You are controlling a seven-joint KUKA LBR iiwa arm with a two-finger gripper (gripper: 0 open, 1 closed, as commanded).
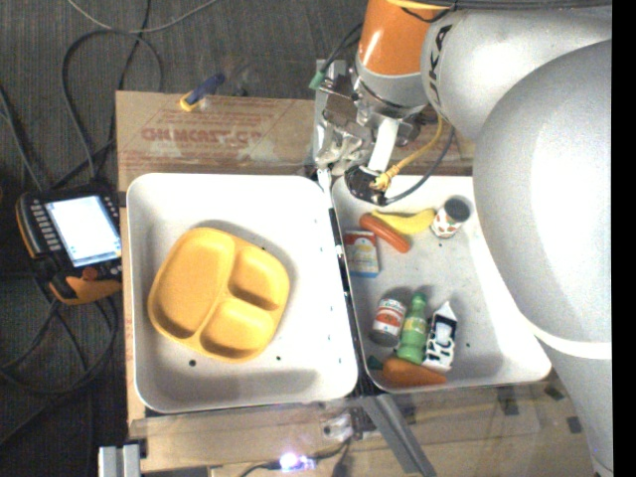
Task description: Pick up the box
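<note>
A small flat box [363, 253], red across its top with a pale blue-and-white lower face, lies on the floor of the right-hand white bin [497, 361], just right of centre frame. It rests close against the bin's left wall, long side running roughly up the frame, apart from the items nearby.

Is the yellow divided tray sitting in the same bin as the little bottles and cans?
No, the yellow tray lies alone in the left bin, while the bottles and cans sit in the right bin.
</note>
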